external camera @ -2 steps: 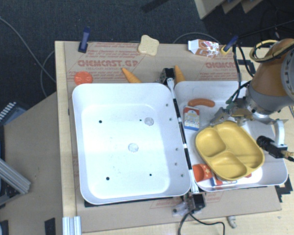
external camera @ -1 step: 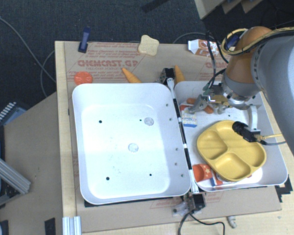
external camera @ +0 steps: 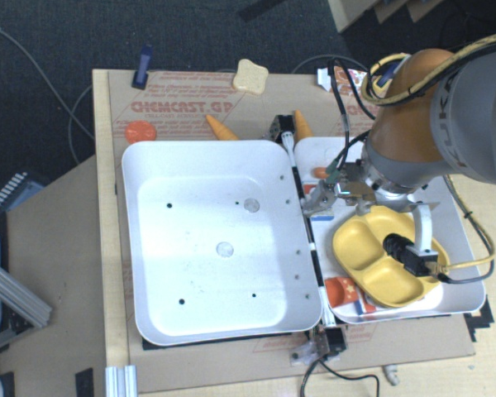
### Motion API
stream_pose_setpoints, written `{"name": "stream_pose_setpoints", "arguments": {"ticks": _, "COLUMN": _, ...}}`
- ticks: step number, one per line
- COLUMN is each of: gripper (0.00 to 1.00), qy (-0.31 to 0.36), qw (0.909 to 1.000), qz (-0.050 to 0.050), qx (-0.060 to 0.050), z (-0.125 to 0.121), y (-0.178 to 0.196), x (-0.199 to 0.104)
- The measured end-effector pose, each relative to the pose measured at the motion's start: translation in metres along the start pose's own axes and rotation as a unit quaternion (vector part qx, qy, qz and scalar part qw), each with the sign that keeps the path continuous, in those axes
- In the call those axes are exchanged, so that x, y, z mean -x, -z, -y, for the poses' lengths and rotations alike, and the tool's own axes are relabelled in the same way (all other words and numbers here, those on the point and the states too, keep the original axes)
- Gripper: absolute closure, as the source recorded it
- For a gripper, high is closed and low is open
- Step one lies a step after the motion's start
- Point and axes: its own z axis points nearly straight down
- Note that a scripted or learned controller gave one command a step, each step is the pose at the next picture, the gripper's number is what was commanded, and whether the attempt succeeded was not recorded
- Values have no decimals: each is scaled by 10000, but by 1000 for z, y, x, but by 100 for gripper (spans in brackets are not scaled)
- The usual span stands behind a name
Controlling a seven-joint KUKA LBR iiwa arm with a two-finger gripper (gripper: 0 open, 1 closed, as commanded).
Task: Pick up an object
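My gripper (external camera: 329, 190) hangs low over the left part of the right bin (external camera: 459, 300), close to the divider between the two bins. The grey arm and its orange band (external camera: 405, 131) cover the back of that bin. A yellow two-hollow dish (external camera: 365, 251) lies in the right bin just below and to the right of the gripper, with a black fitting (external camera: 403, 255) over its middle. A red and white packet (external camera: 341, 291) lies at the bin's front left corner. A small orange piece (external camera: 318, 172) sits beside the gripper. Nothing is visibly held.
The left bin (external camera: 134, 165) holds two small round grey spots (external camera: 250, 206) on its floor. On the cardboard behind the bins lie a beige chunk (external camera: 250, 75), a blue pen (external camera: 141, 65), an orange carrot shape (external camera: 221, 128) and an orange disc (external camera: 140, 131). Cables trail around the arm.
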Motion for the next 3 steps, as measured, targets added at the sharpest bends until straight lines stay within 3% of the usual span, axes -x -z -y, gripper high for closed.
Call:
{"name": "stream_pose_setpoints", "arguments": {"ticks": 1, "gripper": 0, "qy": -14, "qw": 10000, "qz": 12, "qx": -12, "z": 36, "y": -1, "x": 62}}
{"name": "stream_pose_setpoints", "arguments": {"ticks": 2, "gripper": 0, "qy": -6, "qw": 10000, "qz": 16, "qx": 17, "z": 33, "y": -86, "x": 74}}
{"name": "stream_pose_setpoints", "arguments": {"ticks": 3, "gripper": 0, "qy": 1, "qw": 10000, "qz": 15, "qx": 64, "z": 42, "y": -97, "x": 82}}
